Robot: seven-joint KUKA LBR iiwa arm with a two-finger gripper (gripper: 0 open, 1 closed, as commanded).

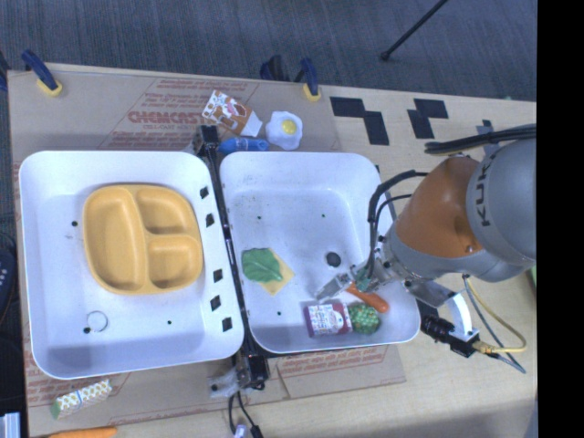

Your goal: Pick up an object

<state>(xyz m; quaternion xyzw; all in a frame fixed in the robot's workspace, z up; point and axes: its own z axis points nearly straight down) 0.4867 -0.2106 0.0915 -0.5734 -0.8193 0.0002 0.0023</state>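
Observation:
The right bin (301, 159) holds a green leaf-shaped toy (262, 264) lying on a yellow slice (282, 279), a small red labelled can (328, 318), a green knobbly toy (365, 318) and an orange carrot-like piece (372, 299). My gripper (339, 286) is low in this bin's front right part, just above the can and right beside the orange piece. I cannot see anything held in it. The grey wrist and orange band (436, 217) lean in over the bin's right rim.
The left bin (50, 245) holds a yellow divided plate (141, 238). Behind the bins lie a snack packet (224, 110), a blue item (243, 144) and a white-and-yellow toy (285, 129). A wrapped packet (82, 396) lies on the cardboard at the front left. Cables (484, 331) trail to the right.

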